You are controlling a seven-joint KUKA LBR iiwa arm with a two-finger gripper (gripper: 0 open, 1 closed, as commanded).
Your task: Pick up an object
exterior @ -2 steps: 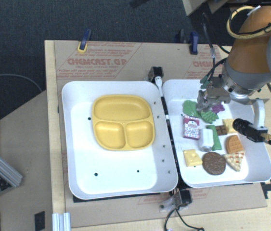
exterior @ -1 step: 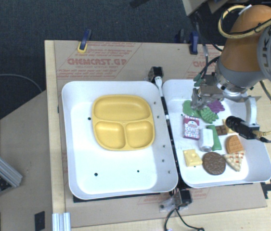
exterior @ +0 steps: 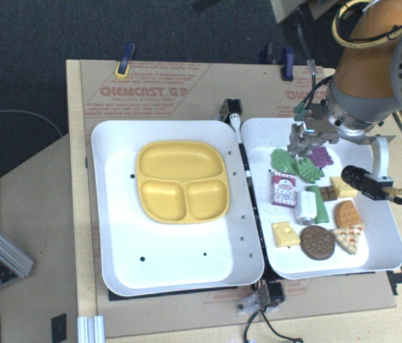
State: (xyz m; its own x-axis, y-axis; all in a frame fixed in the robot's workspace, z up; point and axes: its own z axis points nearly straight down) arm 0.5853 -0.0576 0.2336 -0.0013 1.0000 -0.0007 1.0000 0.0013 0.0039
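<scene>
Two white bins on the bench: gripper (exterior: pixel 302 143), closure unclear, touches green toy (exterior: pixel 295 164) in right bin (exterior: pixel 385 252); yellow tray (exterior: pixel 183 179) fills left bin (exterior: pixel 115 263)

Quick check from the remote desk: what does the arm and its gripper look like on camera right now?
The arm is grey with a broad orange band ringed by a yellow cable. Thin dark cables run down to the small metallic gripper. A white bracket with a black cylinder hangs beside the wrist.
</scene>
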